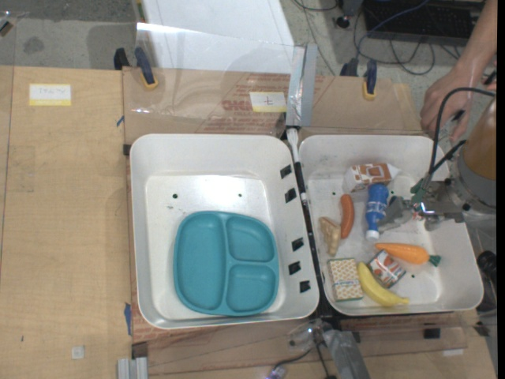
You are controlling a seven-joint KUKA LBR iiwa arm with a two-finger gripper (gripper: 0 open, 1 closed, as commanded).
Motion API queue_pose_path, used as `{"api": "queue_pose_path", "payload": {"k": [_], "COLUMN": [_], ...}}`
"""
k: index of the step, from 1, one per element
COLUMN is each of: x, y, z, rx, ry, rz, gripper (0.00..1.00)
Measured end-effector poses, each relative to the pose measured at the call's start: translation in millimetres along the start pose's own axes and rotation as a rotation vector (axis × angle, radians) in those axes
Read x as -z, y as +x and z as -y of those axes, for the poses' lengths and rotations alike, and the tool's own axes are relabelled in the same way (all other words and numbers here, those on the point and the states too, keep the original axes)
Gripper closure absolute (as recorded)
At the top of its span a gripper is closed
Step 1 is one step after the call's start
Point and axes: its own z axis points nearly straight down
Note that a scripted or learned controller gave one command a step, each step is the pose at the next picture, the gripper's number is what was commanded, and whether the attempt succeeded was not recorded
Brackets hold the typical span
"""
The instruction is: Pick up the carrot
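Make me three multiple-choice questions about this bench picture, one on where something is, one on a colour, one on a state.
1. Which bin holds the carrot?
A. left bin
B. right bin
C. neither

2. What colour is the divided plate?
A. red
B. teal
C. black

3. How does the carrot lie?
A. flat on the bin floor
B. standing upright
C. on the plate

Answers: 1 B, the carrot lies in the right bin, beside the banana. 2 B, the plate in the left bin is teal. 3 A, it lies flat, apart from the gripper.

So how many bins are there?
2. The left bin holds a teal divided plate. The right bin holds the carrot, other items and the claw.
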Motion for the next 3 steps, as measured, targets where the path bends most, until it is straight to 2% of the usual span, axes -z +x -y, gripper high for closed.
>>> {"api": "queue_pose_path", "payload": {"k": [1, 2, 3], "x": [-114.0, -154.9, -145.7], "y": [-58.2, -100.9, -104.3], "z": [12.0, -19.5, -18.5], "rx": [0.080, -0.093, -0.099], "ry": [0.001, -0.004, -0.006], "rz": [0.001, -0.002, 0.002], "gripper": [0.00, 0.00, 1.00]}}
